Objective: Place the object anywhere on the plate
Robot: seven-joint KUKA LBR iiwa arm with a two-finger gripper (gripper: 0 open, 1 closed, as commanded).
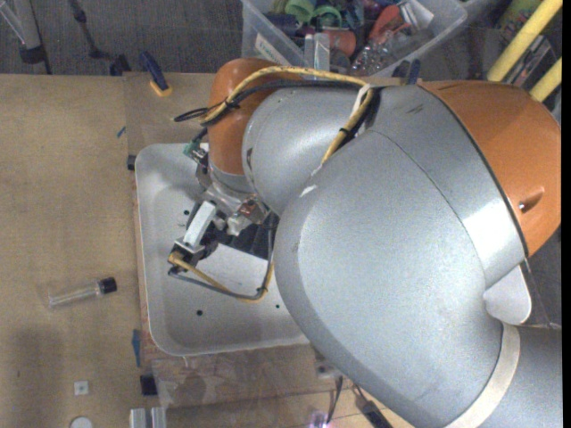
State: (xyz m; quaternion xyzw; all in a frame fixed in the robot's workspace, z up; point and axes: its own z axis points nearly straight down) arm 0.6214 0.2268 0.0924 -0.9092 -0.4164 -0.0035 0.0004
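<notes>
My arm (401, 239) covers most of the view, and its wrist, with the orange band (234, 119) above it, points down into the left white bin (169, 319). The gripper (234, 224) sits low over the bin's middle, partly hidden by the wrist. A dark shape (257, 239) lies right beside the gripper, against the arm's edge; I cannot tell what it is. The arm hides any plate or object under it, along with the right bin.
A small clear tube with a black cap (80, 291) lies on the wooden bench (62, 168) left of the bin. A blue clip (159, 83) sits at the back. A clear tub of colourful items (357, 16) stands behind the bins.
</notes>
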